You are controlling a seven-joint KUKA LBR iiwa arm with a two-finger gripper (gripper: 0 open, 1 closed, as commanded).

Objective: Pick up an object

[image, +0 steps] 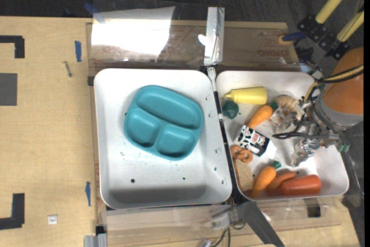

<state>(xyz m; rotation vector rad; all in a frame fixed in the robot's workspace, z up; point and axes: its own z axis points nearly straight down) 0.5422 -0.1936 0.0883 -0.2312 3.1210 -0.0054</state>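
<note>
Left bin point(110, 124): 1 teal divided tray point(163, 120), lying flat. Right bin point(338, 173): yellow bottle point(248, 95), 2 toy carrots (1 at point(260, 116), 1 at point(265, 177)), red sausage point(298, 184), black-and-white card point(252, 140). Gripper point(305, 135) low over the right bin's right side; cannot tell its jaw state amid wiring.
</note>
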